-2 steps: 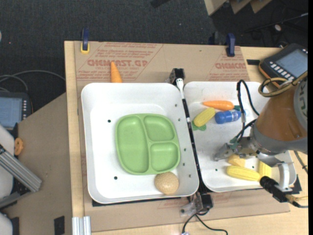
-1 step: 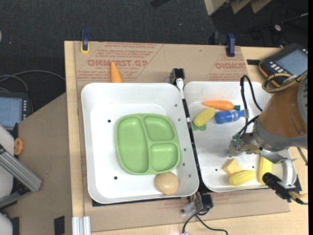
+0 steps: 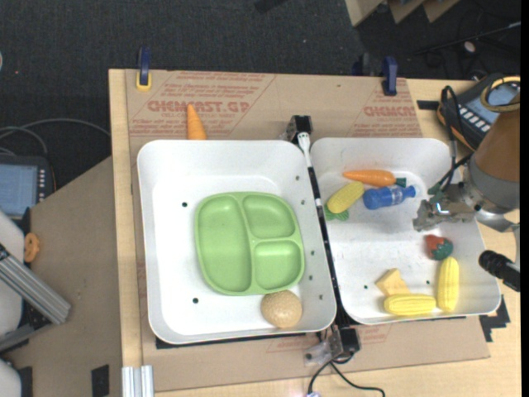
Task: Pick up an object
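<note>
The grey KUKA arm with its orange band is reaching in from the right edge of the camera view, its bulky upper body sitting high at the right and its wrist angling down and leftward. The metal two-finger gripper at its end is pointing left and slightly downward, hanging at mid-height of the frame. Its small silvery parts are blurring together, so how its fingers are set is not readable from this angle.

Grey arm with orange band, metallic wrist hardware.
</note>
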